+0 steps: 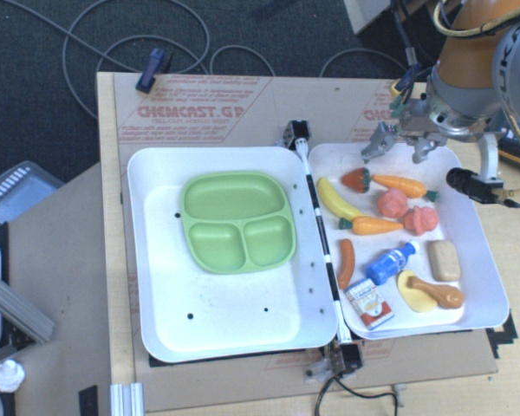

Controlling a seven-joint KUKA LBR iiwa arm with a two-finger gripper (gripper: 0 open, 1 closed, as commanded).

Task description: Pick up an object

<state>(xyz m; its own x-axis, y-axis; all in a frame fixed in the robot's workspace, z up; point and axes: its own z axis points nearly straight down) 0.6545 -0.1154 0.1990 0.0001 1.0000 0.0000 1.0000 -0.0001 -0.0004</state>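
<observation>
over the far edge of the right bin [481, 232], our gripper [401, 146] hovers with its 2 fingers spread apart and nothing between them, so we judge the pick not yet begun: descent, closing and lifting all remain. every candidate object lies in that right bin. we count 2 carrots [399, 183], 1 banana [334, 199], 2 pink fruits [393, 203], 1 sausage [345, 262], 1 blue bottle [386, 263], 1 small carton [369, 302], 1 tan block [444, 259] and 1 drumstick [435, 292]. the left bin [156, 276] holds 1 green divided plate [237, 221].
</observation>
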